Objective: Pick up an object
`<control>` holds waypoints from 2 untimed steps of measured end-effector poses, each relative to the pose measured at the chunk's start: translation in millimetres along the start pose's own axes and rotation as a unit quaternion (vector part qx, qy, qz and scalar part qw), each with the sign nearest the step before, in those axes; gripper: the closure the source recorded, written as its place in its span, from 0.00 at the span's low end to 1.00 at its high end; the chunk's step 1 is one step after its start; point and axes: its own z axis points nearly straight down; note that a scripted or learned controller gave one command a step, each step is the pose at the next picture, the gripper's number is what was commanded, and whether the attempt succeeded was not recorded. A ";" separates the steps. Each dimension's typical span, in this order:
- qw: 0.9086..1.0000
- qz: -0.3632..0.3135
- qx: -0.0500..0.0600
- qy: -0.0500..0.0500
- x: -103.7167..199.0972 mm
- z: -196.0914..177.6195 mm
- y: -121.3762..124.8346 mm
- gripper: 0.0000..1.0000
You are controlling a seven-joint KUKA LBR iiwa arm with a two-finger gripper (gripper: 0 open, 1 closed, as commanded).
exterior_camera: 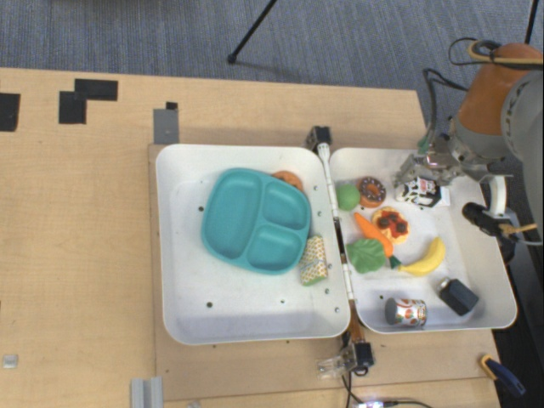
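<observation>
My gripper [423,174] hangs over the back of the right bin [497,270], right above a black-and-white patterned object [420,195] that it partly covers. Whether it touches that object I cannot tell. To its left lie a brown donut [371,191] and a green ball [347,196]. Further forward are a red-and-orange toy [391,222], an orange carrot [369,227], a green leafy piece [366,255] and a yellow banana [426,258]. A black block [459,296] and a small can [407,312] sit near the front wall.
The left bin [195,313] holds a teal divided plate [255,219], an orange item [288,178] behind it and a patterned packet [313,260] by the divider. The arm's orange band [493,92] rises at the right. A clamp [320,136] sits between the bins.
</observation>
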 end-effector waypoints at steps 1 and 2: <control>1.000 -0.001 0.000 0.000 -1.9 1.5 -1.1 0.00; 1.000 0.000 0.001 0.000 -2.2 1.5 -1.5 0.00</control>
